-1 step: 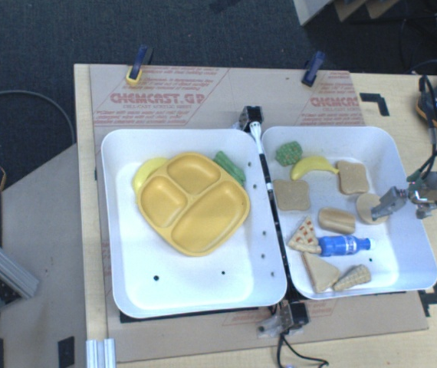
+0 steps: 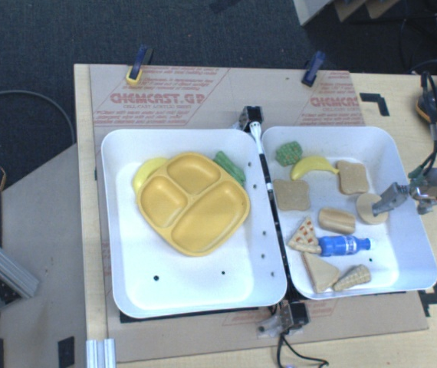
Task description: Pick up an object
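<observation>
The right bin holds several toy foods: a green broccoli, a banana, a bread slice, a tan square toast, a round tan disc, a bread roll, a pizza slice, a blue bottle, a sandwich wedge and a cone. My gripper hangs over the right bin's right side, just right of the round disc. Nothing shows in its grasp.
The left bin carries a yellow divided plate, with a green piece at its upper right edge and a yellow piece partly under its left edge. Clamps sit at the bench's far edge.
</observation>
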`<action>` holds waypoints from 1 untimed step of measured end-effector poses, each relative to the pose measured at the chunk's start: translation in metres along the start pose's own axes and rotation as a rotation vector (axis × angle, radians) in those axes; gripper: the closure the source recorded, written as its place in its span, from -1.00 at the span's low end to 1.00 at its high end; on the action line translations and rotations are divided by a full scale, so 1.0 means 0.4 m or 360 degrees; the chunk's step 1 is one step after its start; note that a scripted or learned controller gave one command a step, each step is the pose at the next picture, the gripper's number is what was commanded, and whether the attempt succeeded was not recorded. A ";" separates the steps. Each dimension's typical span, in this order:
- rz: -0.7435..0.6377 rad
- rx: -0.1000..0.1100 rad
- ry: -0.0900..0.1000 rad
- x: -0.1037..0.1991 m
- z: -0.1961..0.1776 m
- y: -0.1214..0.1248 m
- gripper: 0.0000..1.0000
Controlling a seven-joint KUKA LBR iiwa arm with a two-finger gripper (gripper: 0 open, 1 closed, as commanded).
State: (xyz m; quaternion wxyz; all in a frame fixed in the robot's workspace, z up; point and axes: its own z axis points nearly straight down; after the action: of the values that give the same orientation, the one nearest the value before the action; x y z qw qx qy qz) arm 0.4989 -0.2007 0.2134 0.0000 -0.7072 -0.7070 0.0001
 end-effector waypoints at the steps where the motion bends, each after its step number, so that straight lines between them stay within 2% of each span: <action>1: -0.0002 0.0008 0.0005 0.017 0.113 0.010 -1.00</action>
State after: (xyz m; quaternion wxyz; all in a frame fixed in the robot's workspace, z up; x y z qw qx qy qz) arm 0.5030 -0.1940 0.1682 0.0027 -0.7069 -0.7074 0.0007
